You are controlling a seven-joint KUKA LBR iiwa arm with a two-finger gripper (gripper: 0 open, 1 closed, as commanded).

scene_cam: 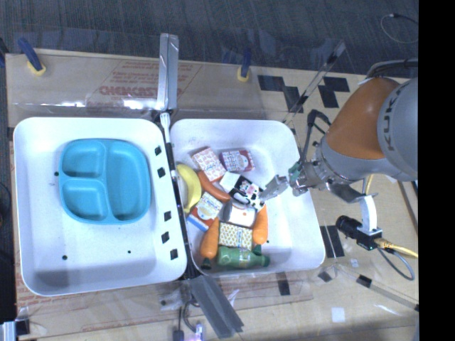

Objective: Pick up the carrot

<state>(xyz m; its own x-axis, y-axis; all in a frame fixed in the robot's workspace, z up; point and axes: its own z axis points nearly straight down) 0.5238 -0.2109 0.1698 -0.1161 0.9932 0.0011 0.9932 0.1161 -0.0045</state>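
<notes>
Two shallow white bins are set side by side on the bench.

Left bin (43,261): one blue divided tray (105,180) is held in its upper half, with three compartments. A few small dark marks are seen on the bin floor around it.

Right bin (284,137): a heap of play-food items is gathered along its left and middle portion.
- A banana (189,185) is laid against the left wall.
- A red-orange sausage-shaped piece (212,187) is placed just right of the banana.
- Two small printed packets (222,160) are found at the top of the heap, side by side.
- A black-and-white patterned item (244,190) is lodged at the centre.
- The carrot (209,240) is laid in the lower part of the heap, tilted, its lower end near a green item (240,258) at the bin's front wall. A printed box (237,234) is overlapped on its right side.
- A second orange piece (261,224) is seen just right of that box; whether it belongs to the same carrot cannot be told.

Arm: the grey arm with the orange band (359,123) is reached in from the right, over the right bin's right rim. The gripper (274,185) is positioned above the heap's right edge, near the patterned item, apart from the carrot. Whether its tool is apart or together cannot be told.
</notes>
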